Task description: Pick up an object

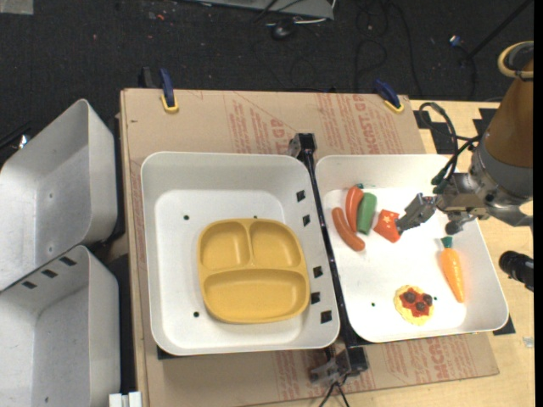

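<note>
Brown cardboard covers the worktop [237, 117], and two shallow white bins sit on it side by side. Nearest in the right bin [475, 312] lies a small round pizza toy [414, 303], yellow with dark red toppings. Just beyond it, toward the right wall, a carrot [452, 274] lies with its long axis running near to far, orange body tapering to a point at the near end and a small green top at the far end. The gripper [422, 210] hangs over the middle of this bin, reaching in from the right; its dark fingers look slightly spread with nothing between them, the tips just beside a small red block [388, 225], though whether they touch it is unclear. Left of that, a green pickle-like piece [366, 211], an orange-red pepper [353, 203] and a red sausage [348, 229] lie bunched together, each lengthwise near to far. The left bin [161, 227] holds a yellow divided plate [253, 270].
</note>
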Tool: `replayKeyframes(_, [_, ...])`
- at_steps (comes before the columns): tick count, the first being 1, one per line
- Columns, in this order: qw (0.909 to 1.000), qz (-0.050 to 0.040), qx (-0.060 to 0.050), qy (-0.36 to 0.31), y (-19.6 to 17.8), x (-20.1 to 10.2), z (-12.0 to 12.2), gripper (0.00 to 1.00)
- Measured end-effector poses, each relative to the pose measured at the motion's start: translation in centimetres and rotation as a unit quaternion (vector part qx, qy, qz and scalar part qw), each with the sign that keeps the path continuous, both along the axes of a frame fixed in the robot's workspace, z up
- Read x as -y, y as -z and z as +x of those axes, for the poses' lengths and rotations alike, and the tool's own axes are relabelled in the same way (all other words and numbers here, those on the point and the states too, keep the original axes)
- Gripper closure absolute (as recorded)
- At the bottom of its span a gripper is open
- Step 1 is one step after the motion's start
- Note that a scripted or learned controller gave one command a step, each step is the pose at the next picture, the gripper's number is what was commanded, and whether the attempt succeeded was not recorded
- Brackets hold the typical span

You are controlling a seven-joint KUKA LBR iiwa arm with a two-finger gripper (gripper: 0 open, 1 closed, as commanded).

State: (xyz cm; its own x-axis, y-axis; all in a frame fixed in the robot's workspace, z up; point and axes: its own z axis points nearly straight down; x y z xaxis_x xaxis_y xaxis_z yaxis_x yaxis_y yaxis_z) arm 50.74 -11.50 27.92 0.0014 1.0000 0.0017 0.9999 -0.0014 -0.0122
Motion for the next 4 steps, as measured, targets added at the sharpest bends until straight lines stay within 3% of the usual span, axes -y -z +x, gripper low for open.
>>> replayKeyframes(1, [1.0000, -0.0008, 0.006, -0.001, -0.6, 0.0, 0.2, 0.00])
replayKeyframes(4, [1.0000, -0.0001, 0.004, 0.000, 15.8, -0.4, 1.5, 0.00])
